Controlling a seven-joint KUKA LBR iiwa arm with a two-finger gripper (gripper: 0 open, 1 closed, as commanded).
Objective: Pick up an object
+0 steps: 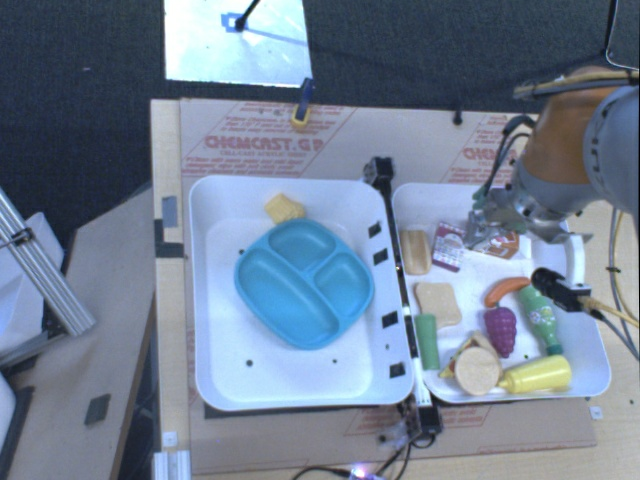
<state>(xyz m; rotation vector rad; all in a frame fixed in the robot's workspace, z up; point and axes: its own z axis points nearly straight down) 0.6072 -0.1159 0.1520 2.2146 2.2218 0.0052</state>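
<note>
The end effector hung low over the back of the right bin, above a small flat packet, dark red with a pale label, lying slightly tilted on the bin floor. Just right of it lay a second flat packet, white with red and orange print, partly under the end effector. Whether the end effector was spread or pressed together could not be told, and nothing showed between its tips.

Left of the red packet lay a pale yellow block. Nearer the front were a tan bread slice, a green stick, a round cracker, purple grapes, an orange sausage, a green bottle and a yellow bottle on its side.

The left bin held a blue divided plate and, behind it, a small yellow piece. Both bins sat on the bench. The grey arm with its orange band came in from the right.
</note>
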